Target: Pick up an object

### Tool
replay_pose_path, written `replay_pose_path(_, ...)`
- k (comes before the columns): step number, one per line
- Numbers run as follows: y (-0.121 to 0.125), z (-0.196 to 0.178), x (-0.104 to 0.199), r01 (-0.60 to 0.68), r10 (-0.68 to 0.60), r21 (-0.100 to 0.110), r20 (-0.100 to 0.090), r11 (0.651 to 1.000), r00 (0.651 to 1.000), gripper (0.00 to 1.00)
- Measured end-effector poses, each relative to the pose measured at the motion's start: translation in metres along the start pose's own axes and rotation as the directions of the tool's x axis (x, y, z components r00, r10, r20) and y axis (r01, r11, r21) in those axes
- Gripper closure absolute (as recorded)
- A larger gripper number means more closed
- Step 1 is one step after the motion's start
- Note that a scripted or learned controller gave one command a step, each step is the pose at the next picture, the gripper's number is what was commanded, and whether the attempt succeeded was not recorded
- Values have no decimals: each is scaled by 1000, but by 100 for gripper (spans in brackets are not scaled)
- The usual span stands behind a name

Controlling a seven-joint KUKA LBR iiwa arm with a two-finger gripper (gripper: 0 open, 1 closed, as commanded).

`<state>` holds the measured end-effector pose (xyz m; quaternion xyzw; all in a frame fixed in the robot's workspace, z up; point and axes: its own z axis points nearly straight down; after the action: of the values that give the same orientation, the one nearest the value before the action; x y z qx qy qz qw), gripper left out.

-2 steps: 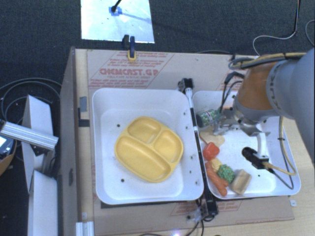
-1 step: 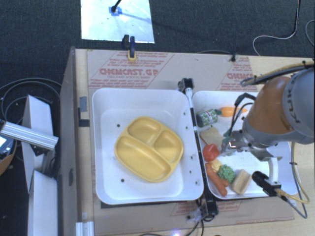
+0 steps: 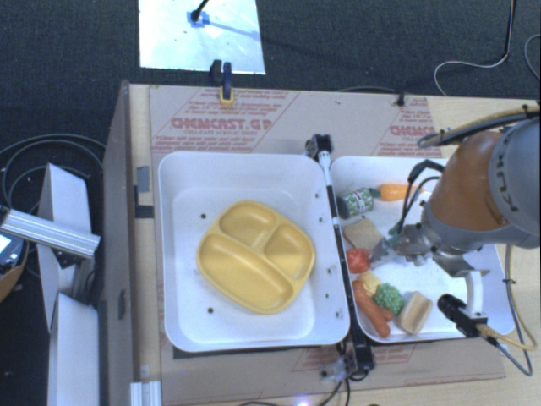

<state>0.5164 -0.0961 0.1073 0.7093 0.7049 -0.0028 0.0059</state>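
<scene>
Two bins [image 3: 182,227]: claw [image 3: 385,250] over R bin's toy food [image 3: 380,299], grip state unclear.

Two bins [image 3: 169,252], white. Tray [image 3: 256,255], plain yellow, in the left bin. In the right bin: bottle [image 3: 358,200], green with a pale label; carrot [image 3: 391,192], orange; broccoli [image 3: 388,298], green; tomato [image 3: 358,260], red; bread roll [image 3: 415,312], tan; sausage [image 3: 372,308], orange-red. Arm [image 3: 486,189], grey with an orange band. Bench board [image 3: 254,117], tan with red lettering. Floor [image 3: 68,49], dark.
</scene>
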Motion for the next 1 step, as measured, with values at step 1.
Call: replay_pose_path(1,35,14,-3,-2,2,-13,6,1000,1000,0)
